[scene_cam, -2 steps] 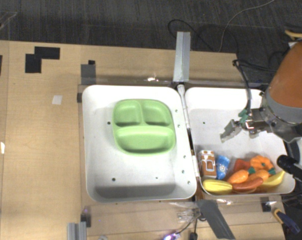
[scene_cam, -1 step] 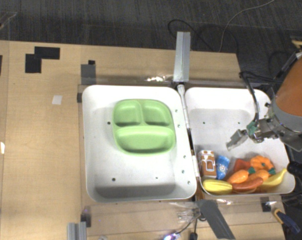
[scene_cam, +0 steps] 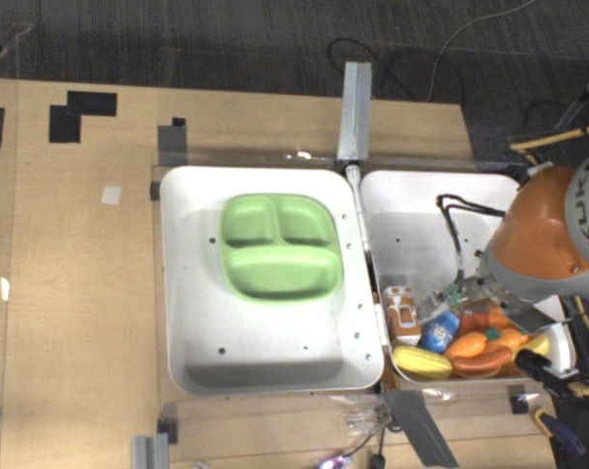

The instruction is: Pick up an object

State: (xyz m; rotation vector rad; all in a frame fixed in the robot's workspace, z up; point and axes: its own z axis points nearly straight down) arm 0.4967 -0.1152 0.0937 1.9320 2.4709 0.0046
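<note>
Toy foods are piled in the near corner of the right bin (scene_cam: 411,228): a yellow banana (scene_cam: 421,362), a blue item (scene_cam: 439,333), an orange and red cluster (scene_cam: 482,348), and a small orange-and-white box (scene_cam: 401,309). The arm's orange band (scene_cam: 538,233) hangs over the bin's right side. My gripper (scene_cam: 467,294) is low, just above the pile, near the blue item and the orange cluster. The wrist hides much of it, and I see nothing clearly held.
A green divided plate (scene_cam: 279,245) lies in the left bin (scene_cam: 191,301). A metal divider post (scene_cam: 355,115) stands at the back between the bins. A black cable (scene_cam: 460,208) loops over the right bin's back. The wooden bench (scene_cam: 79,262) surrounds both bins.
</note>
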